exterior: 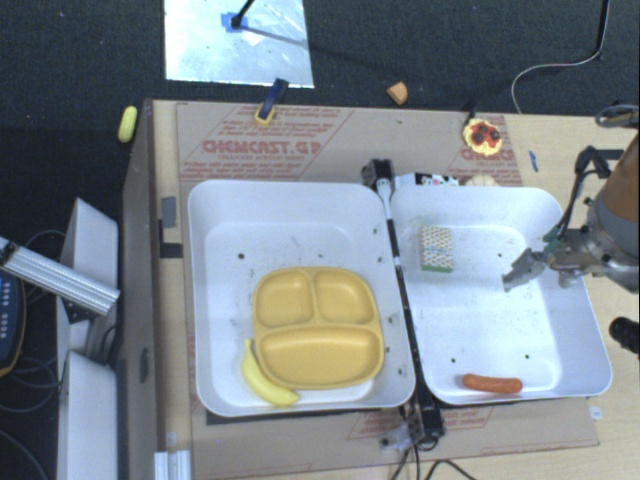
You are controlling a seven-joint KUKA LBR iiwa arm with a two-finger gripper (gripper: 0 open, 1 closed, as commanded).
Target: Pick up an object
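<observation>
Camera view: two white bins side by side on the surface, the arm (615,218) in from the right.
Claw: the claw (522,270) hangs over the right bin (575,363), at its right side; how far its fingers are parted, cannot tell, and nothing shows between them.
Right bin: a patterned sponge block (436,248) near the left wall, well apart from the claw; an orange sausage (492,383) by the front edge.
Left bin: a yellow divided plate (318,326), with a banana (262,378) touching its front-left rim.

Arm (622,208) cut off by right edge; banana (262,379) partly tucked under yellow plate (318,326); gripper (524,271) too blurred to read.
</observation>
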